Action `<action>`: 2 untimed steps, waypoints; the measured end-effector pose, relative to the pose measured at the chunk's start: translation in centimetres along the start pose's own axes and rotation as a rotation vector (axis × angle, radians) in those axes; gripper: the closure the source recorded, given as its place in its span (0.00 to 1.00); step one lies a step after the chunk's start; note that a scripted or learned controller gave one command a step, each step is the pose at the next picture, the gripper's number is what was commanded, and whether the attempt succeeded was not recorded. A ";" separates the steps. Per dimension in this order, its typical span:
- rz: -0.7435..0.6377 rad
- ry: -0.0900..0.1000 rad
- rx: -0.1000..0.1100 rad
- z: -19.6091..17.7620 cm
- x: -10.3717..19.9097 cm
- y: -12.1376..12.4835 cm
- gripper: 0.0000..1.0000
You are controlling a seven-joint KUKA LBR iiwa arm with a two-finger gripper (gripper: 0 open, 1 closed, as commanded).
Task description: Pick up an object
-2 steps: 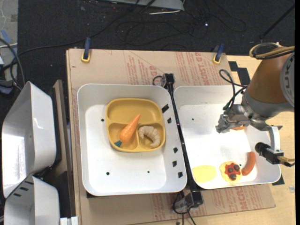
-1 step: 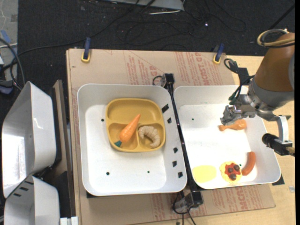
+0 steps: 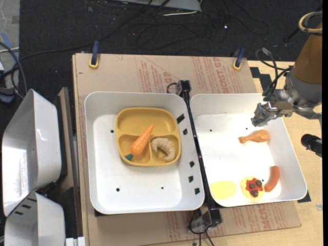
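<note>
You see the hand [image 3: 260, 115] above the right white bin [image 3: 225, 137], just beside the orange plastic chicken drumstick [image 3: 255, 136]; its grip state, I cannot tell.

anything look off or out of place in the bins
Nothing stands out. The carrot and shrimp lie inside the yellow plate in the left bin; the drumstick, sausage and other toy food lie loose in the right bin, none spilled.

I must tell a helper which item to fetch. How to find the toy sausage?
Look in the right white bin, along its near edge. The reddish-orange toy sausage lies at the right end, beside a small round pizza-like toy. It is the one long, smooth, curved piece there.
</note>
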State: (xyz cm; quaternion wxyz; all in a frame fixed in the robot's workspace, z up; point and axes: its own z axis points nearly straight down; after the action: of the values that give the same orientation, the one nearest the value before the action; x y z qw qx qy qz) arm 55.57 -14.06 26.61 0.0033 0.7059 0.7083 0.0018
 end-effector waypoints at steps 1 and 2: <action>-0.004 0.004 0.009 1.6 5.4 -0.9 1.00; -0.005 0.004 0.008 1.2 11.4 -2.0 1.00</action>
State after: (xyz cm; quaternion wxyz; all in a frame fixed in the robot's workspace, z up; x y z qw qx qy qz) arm 53.50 -2.68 25.37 -0.0011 0.7040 0.7102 0.0003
